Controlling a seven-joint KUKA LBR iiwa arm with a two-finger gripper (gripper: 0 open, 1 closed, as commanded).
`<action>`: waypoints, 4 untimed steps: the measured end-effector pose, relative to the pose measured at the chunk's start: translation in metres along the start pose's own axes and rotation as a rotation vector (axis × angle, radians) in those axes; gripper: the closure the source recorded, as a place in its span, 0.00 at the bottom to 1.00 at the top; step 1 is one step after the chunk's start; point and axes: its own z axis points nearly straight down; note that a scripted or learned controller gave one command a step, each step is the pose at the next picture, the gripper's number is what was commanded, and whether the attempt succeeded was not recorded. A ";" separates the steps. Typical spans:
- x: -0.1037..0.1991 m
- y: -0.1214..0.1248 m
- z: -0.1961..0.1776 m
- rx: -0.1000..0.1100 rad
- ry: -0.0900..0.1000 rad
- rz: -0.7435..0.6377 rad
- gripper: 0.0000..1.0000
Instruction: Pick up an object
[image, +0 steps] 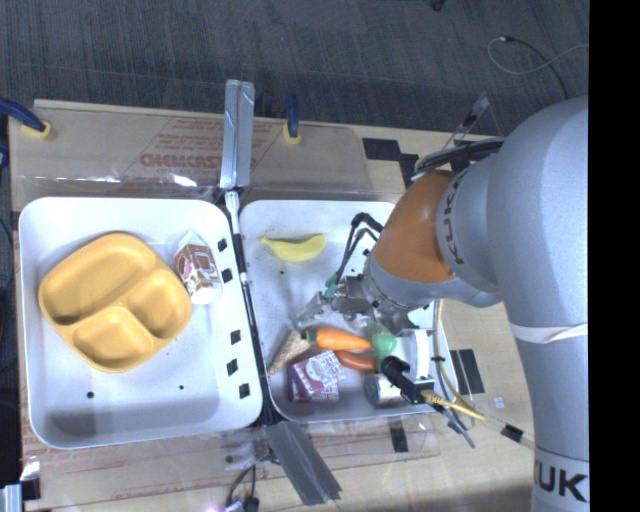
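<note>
Reaching in from the right, the grey arm (520, 230) hangs over the right bin (300, 206), its orange band above the bin's right half. The tool (335, 300) sits low over the middle of that bin; whether it is wide or narrow cannot be told from this angle, and nothing is seen held in it.

Right bin contents: a carrot (340, 340) lies just below the tool, its green top pointing right. A maroon packet (318, 378) lies near the front wall, just beside the carrot. A tan cone (287, 352) rests left of the carrot, tip toward the bin's left wall. A banana (295, 246) lies near the back wall, apart from the rest.

Left bin (130, 405) contents: a yellow divided tray (113, 298) at the left, and a small brown packet (198, 268) just beside its right edge.

Both bins rest side by side on the tabletop (490, 420).
</note>
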 end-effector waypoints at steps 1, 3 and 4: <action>0.062 -0.042 -0.101 -0.003 0.000 -0.017 0.00; 0.028 -0.043 -0.013 -0.022 0.004 0.249 0.00; 0.014 -0.013 -0.104 -0.003 -0.002 -0.260 0.00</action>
